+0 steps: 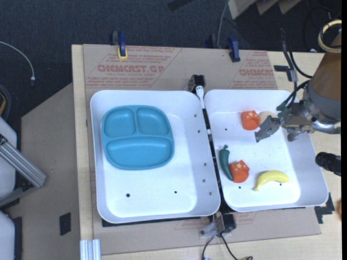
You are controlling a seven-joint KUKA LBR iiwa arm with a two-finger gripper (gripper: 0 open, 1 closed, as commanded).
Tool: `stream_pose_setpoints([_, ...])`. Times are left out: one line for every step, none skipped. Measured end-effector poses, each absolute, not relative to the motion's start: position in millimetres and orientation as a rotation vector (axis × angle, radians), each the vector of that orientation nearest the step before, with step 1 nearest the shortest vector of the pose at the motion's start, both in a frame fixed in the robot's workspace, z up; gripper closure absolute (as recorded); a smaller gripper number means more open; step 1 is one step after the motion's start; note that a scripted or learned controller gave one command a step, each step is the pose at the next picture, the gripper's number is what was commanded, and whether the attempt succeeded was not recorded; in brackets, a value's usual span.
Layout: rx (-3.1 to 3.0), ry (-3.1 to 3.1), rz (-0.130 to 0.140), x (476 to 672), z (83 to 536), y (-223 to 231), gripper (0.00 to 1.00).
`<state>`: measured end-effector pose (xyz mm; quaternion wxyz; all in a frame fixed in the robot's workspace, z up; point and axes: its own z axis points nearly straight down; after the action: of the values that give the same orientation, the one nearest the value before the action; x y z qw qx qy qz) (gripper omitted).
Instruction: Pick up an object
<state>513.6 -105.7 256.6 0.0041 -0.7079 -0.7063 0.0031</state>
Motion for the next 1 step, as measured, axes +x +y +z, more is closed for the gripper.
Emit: stream_pose_setpoints([-2.221, -2.222, -0.001, 515.6, 261.6, -105.6, 0.00])
